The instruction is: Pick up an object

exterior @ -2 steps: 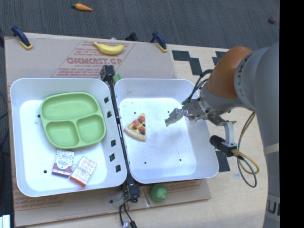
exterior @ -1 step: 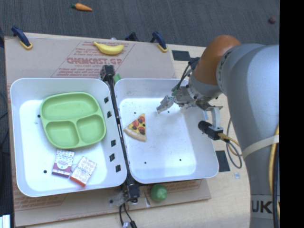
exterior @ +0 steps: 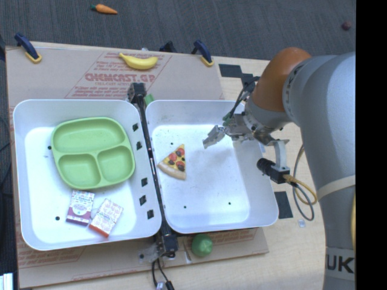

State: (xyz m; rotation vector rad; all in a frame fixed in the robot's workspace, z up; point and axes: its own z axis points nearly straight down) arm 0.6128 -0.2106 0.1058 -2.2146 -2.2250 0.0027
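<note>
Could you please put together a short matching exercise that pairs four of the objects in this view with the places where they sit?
Things:
1. pizza slice
2. green divided plate
3. banana
4. green ball

Places:
A. on the cardboard beyond the bins
B. in the left bin
C. on the bench edge in front of the right bin
D. in the right bin

Pairs: 1-D, 2-B, 3-A, 4-C
</note>
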